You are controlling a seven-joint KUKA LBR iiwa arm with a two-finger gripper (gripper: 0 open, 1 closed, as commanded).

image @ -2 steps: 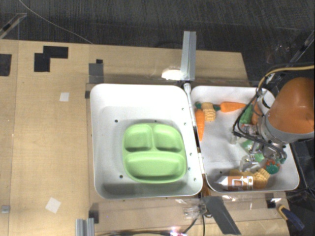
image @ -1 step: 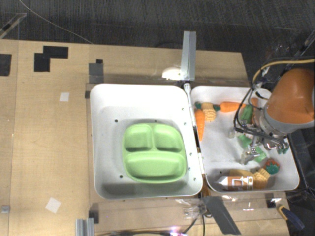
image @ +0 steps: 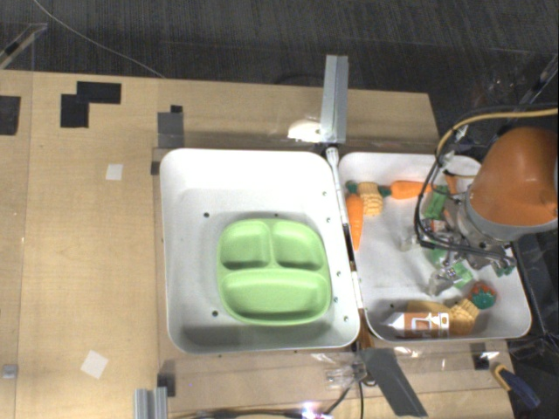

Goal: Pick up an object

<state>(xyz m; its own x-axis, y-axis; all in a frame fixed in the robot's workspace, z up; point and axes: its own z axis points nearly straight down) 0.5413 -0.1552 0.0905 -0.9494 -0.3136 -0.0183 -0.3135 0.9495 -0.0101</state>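
Wooden bench [image: 79,260]: my gripper [image: 452,273] hovers over the right white bin [image: 384,260]; jaw state unclear, so I'd centre before closing.

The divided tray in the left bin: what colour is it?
Light green; the divided tray shows clearly in the camera view.

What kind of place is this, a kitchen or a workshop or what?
Most likely a robotics lab bench set up for grasping trials: a robot arm reaches over two white bins, toy food such as a carrot lies in one, and cables run along the edge.
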